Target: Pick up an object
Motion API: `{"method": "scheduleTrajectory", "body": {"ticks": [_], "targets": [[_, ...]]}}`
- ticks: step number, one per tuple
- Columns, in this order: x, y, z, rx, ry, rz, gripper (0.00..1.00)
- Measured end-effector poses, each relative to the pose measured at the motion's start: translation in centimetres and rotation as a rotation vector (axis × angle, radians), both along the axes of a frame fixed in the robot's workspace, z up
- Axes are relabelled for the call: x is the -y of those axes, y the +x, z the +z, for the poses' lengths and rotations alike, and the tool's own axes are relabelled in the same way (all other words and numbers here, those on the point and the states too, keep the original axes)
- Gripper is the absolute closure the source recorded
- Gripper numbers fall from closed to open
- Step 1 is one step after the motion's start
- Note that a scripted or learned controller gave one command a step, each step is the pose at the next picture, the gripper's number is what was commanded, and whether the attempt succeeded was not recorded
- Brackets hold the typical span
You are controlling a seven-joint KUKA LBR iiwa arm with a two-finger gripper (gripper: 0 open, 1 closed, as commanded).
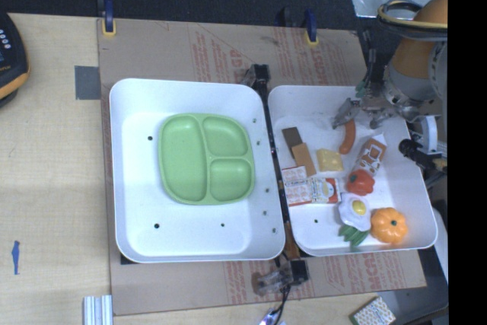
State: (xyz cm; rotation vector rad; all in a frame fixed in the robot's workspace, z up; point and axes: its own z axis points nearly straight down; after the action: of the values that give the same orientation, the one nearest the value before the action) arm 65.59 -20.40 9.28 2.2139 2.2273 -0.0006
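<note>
My gripper (359,116) hangs over the far part of the right bin (426,240), its fingers spread open and nothing between them. Just below its left finger lies a small reddish sausage (348,137). Around it in that bin are a brown bar (291,137), a tan wafer (304,158), a yellow cheese piece (329,160), a brown carton (370,154), a red tomato (361,182), two printed packets (308,189), a fried egg (354,211) and an orange pumpkin (389,225).
The left bin (129,232) holds a green divided plate (205,158). The arm's grey and orange body (418,49) stands over the right bin's far right corner. Clamps (260,76) sit at the seam between the bins.
</note>
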Motion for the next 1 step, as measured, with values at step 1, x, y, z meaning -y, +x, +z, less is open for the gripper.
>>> {"method": "scheduleTrajectory", "body": {"ticks": [1], "targets": [[0.02,-0.03,1.1,-0.002,-0.001,0.004,1.0]]}}
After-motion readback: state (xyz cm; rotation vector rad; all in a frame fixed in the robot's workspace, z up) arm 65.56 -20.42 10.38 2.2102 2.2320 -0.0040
